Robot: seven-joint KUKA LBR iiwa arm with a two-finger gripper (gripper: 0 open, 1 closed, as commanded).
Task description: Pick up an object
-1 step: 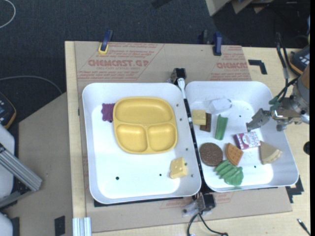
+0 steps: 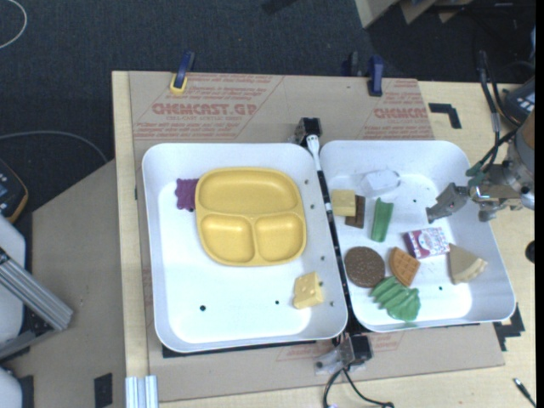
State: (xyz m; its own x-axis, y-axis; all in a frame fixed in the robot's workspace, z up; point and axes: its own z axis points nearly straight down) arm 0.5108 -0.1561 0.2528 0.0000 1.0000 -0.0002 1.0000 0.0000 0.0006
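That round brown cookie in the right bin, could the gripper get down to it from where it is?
Probably yes. The cookie lies flat with its top uncovered, and the gripper hangs over the same bin. The orange wedge sits close beside it and might get nudged.

The robot arm comes in from the right side. Its gripper hangs up in the air, with nothing between its fingers. The grey fingers point to the left and a bit down. Black cables run along the arm behind it.
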